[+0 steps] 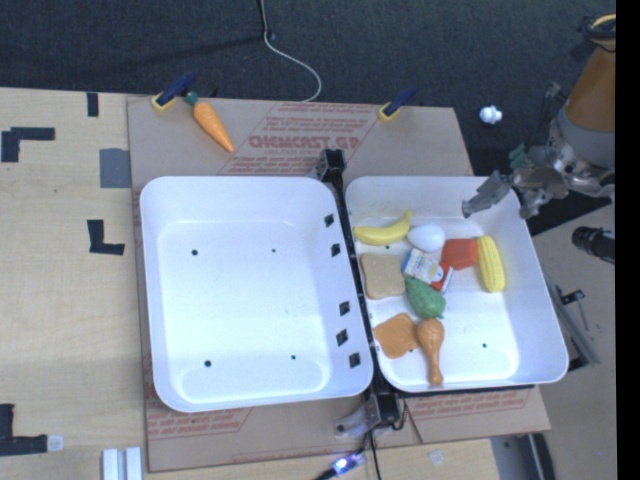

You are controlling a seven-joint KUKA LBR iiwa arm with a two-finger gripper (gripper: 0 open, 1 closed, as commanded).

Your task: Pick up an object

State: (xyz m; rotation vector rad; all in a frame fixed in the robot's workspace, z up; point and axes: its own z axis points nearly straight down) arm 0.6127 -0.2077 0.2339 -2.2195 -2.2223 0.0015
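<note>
Right bin (520, 363): white, shallow, holding all the toy food listed here. Taken as the landmark for every place below.

- Banana (383, 232): yellow, near the bin's far-left corner, lying flat.
- Egg (427, 236): white, just right of the banana.
- Bread slice (380, 275): tan, along the bin's left wall, just below the banana.
- Small carton (422, 267): white and blue, mid-bin, between the bread slice and the red block.
- Red block (460, 254): right of the egg, touching the corn.
- Corn cob (490, 263): yellow, nearest the bin's right wall.
- Green vegetable (425, 298): mid-bin, under the carton; its kind is hard to tell.
- Orange piece (396, 336): near the left wall, toward the front.
- Drumstick (431, 346): brown, beside the orange piece, its bone pointing to the front rim.

Gripper (487, 195): above the bin's far-right corner, clear of every item, carrying nothing; whether it is spread or closed cannot be told.

Left bin (160, 268): touching the right bin's left wall.

Carrot (212, 125): on the cardboard, well beyond the far-left of the right bin.
</note>
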